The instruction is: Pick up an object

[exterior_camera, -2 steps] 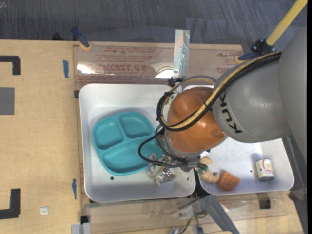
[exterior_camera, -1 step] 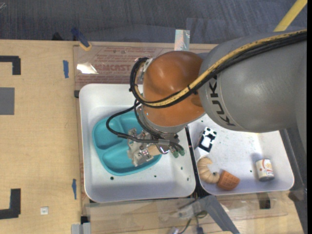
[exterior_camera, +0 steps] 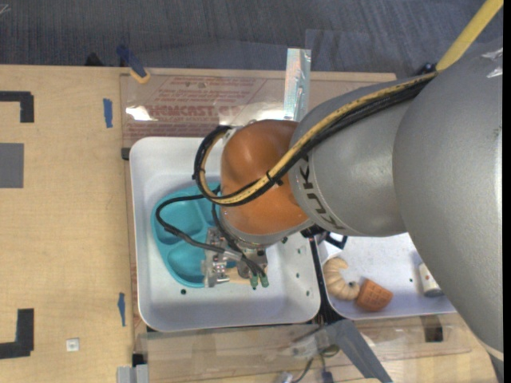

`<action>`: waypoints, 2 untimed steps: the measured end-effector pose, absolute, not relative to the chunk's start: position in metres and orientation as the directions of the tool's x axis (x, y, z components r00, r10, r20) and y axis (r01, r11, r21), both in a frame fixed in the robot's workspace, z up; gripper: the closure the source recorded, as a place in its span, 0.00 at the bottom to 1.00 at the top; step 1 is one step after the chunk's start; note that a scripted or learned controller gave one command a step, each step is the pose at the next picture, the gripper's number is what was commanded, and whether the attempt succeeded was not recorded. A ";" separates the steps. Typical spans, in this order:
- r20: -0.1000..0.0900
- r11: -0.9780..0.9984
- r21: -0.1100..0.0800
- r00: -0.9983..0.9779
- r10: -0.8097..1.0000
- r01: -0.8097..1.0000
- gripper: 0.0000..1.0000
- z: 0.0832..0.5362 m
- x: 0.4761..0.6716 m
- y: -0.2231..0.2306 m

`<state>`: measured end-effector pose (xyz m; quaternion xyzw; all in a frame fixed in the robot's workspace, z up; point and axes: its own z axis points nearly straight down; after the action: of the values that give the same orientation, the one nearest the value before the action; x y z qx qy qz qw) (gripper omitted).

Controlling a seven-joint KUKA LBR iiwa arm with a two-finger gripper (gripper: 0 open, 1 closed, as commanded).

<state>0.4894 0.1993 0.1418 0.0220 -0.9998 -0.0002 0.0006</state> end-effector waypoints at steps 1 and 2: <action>-0.004 0.953 0.004 -0.953 0.302 0.301 1.00 0.185 0.497 0.226; -0.004 0.739 0.018 -0.739 0.673 0.673 1.00 0.096 0.501 0.207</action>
<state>0.5010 0.2075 0.0959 -0.3610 -0.9325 -0.0076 -0.0053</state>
